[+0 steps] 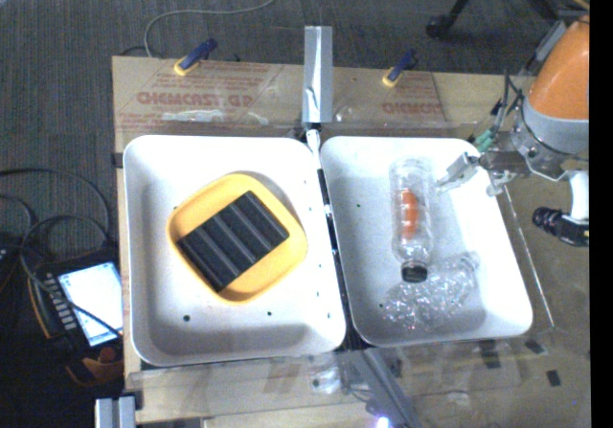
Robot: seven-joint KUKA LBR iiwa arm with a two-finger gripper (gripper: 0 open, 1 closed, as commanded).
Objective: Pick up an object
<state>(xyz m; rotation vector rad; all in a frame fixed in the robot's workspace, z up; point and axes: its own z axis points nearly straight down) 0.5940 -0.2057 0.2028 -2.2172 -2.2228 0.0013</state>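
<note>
Dark carpet surrounds the counter (pixel 192 96), where a clear plastic bottle (pixel 411 215) lies mid-right bin (pixel 498 316) beside crumpled plastic (pixel 431 297), and the gripper (pixel 466 168), state impossible to tell, hovers at that bin's far right corner, so it should centre over the bottle's body before descending.

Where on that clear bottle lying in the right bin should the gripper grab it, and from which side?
Probably the middle of the clear bottle, coming straight down with fingers across its width. It lies flat, lengthwise in the right bin, so its rounded sides are open there, while the crumpled clear plastic crowds the black-capped end.
</note>
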